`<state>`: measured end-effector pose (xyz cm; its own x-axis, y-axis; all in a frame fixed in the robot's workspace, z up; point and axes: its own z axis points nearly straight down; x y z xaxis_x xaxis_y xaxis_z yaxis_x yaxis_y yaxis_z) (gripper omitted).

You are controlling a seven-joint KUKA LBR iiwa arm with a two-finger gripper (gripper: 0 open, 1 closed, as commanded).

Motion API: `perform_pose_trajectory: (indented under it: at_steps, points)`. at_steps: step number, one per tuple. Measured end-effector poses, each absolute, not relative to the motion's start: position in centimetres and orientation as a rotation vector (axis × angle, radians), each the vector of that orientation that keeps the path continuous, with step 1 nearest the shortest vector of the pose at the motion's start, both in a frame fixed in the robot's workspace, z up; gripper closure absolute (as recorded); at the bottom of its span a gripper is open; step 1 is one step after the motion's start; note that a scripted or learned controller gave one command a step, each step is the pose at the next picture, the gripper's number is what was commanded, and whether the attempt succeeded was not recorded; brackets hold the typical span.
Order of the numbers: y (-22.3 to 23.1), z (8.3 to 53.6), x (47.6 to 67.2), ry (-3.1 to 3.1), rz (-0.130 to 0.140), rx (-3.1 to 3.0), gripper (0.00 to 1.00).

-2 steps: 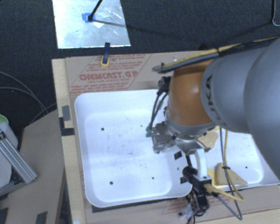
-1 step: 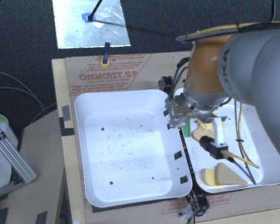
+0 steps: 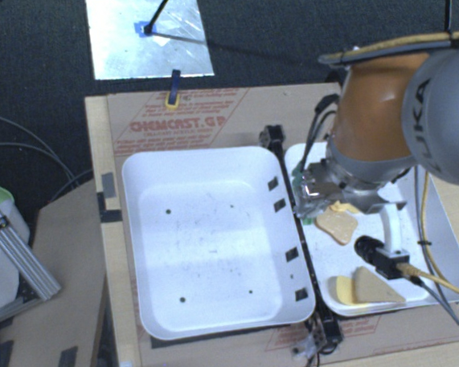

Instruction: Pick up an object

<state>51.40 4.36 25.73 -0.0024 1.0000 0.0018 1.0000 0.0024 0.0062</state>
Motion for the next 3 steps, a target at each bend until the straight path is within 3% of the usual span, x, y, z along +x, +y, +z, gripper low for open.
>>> perform_pose_trajectory:
  at_steps: [1, 2, 3]
  points:
    - [0.2, 31.7, 48.7, 2.215, 0.008, 2.220, 1.00]
    - [4.0, 34.8, 53.5, 2.226, 0.011, 2.209, 1.00]
    - [10.7, 39.9, 60.8, 2.228, 0.017, 2.205, 1.00]
